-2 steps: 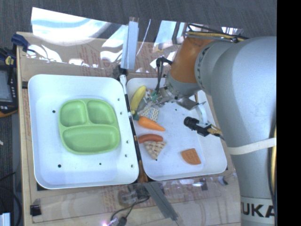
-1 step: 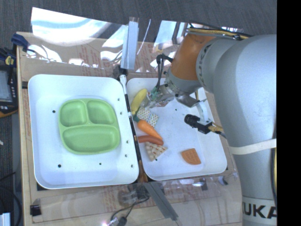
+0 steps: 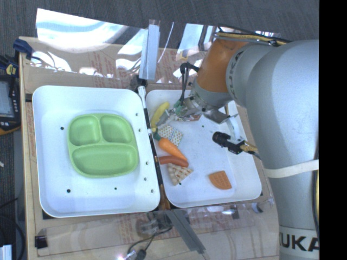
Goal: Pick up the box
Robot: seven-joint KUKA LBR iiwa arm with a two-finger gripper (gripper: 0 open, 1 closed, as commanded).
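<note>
Here the gripper [image 3: 181,108] hangs low over the far-left part of the right bin [image 3: 246,186], just beside a banana [image 3: 160,112]; whether it is released or clenched cannot be told. The box [image 3: 168,133], a small checkered piece, lies against that bin's left edge, just below the gripper, touching a carrot [image 3: 172,145]. A green divided plate [image 3: 103,144] sits mid left bin [image 3: 49,99]. Both bins rest on a wooden bench [image 3: 81,77].

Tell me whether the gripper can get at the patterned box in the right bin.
Probably yes. The gripper hangs close beside the patterned box, whose top lies uncovered. The banana and the carrot crowd it on two sides, so a grasp may catch them too.
</note>
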